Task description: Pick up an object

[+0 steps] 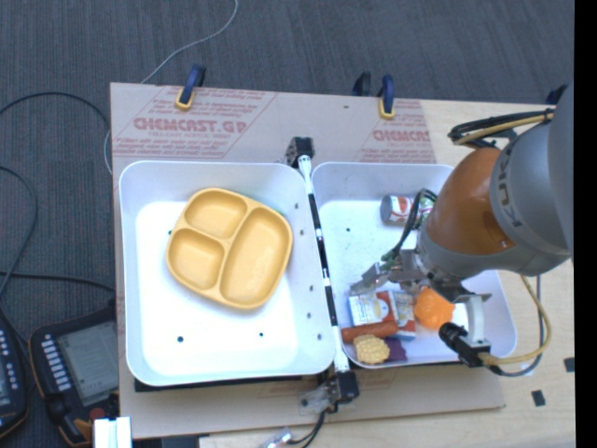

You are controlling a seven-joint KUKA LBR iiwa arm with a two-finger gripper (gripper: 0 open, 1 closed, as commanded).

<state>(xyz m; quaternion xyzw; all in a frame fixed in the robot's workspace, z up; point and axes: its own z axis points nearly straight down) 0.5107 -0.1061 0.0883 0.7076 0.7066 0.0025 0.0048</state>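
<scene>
Grey carpet surrounds a bench with two white bins; the right bin holds the clutter. The gripper hangs above a packet, grip state unclear. Beside it, the orange ball looks light, smooth, likely to roll; pinch across its middle.

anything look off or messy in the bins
Nothing is spilled or broken. The small items are piled into the near corner of the right bin, and a can lies on its side. The yellow plate sits skewed.
</scene>
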